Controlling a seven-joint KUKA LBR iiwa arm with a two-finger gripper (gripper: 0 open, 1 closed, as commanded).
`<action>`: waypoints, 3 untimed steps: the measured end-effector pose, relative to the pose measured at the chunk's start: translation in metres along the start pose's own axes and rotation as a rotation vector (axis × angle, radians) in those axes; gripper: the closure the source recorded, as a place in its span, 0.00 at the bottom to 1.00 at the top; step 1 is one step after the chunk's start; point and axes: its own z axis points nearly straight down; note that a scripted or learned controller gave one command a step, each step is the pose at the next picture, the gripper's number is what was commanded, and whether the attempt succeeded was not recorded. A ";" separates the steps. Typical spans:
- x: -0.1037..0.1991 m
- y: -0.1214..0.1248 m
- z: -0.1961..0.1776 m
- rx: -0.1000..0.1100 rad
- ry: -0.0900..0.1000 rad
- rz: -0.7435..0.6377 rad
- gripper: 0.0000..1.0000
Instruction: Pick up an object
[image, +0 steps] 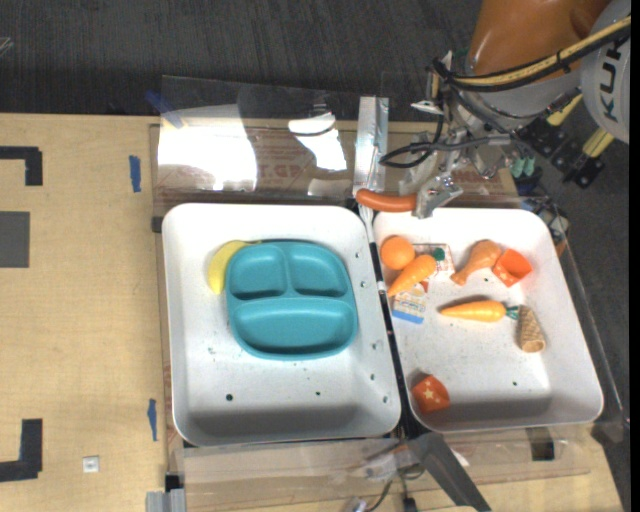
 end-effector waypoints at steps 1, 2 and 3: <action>0.014 -0.047 -0.016 0.004 -0.002 -0.150 1.00; 0.023 -0.070 0.052 -0.002 0.009 -0.188 1.00; 0.019 -0.070 0.035 0.005 -0.008 -0.188 1.00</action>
